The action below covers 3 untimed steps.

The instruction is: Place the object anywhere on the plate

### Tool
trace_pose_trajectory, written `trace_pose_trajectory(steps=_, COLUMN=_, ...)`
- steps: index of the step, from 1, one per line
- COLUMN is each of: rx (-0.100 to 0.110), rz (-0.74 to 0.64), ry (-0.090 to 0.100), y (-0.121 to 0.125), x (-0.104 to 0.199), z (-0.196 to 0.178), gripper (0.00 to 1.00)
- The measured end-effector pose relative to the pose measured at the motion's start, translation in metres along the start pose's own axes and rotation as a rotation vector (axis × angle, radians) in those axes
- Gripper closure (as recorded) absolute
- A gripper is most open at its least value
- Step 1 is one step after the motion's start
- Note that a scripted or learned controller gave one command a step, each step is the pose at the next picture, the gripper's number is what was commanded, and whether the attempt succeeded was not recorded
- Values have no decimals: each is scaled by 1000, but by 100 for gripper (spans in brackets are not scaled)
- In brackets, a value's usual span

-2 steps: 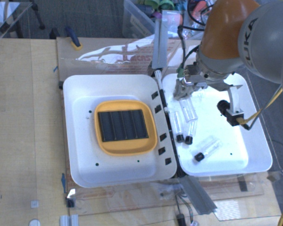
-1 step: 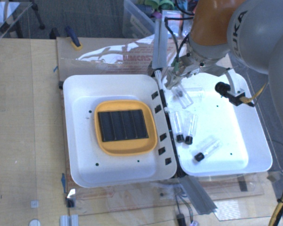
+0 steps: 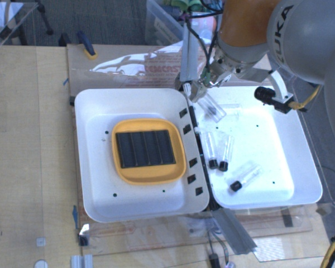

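A yellow plate (image 3: 148, 175) with a dark ridged centre lies in the left bin (image 3: 95, 149). Several clear vials with black caps lie in the right bin (image 3: 290, 149): two side by side (image 3: 211, 145) (image 3: 228, 147) near the divider, and one (image 3: 247, 176) tilted toward the front. Another clear vial (image 3: 213, 109) lies at the bin's back left. My gripper (image 3: 190, 89) hangs at the back of the divider between the bins, just left of that vial and behind the plate. No vial is seen in its grasp.
Black clips (image 3: 191, 162) line the rim where the two bins meet. A clear tub of mixed items (image 3: 167, 10) stands behind the bins. The arm's grey body and orange band (image 3: 251, 10) overhang the right bin's back.
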<state>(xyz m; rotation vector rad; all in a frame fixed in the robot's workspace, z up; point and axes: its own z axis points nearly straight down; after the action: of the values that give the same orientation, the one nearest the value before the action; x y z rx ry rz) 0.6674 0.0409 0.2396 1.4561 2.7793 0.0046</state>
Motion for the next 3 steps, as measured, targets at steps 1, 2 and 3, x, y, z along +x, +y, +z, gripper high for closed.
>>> trace_pose_trajectory(steps=1, rx=3, rz=-237, ry=4, y=-2, x=23, z=38, gripper=100)
trace_pose_trajectory(steps=2, rx=3, rz=-396, ry=4, y=-29, x=76, z=55, gripper=100)
trace_pose_trajectory(steps=3, rx=3, rz=-396, ry=4, y=-29, x=75, z=54, gripper=0)
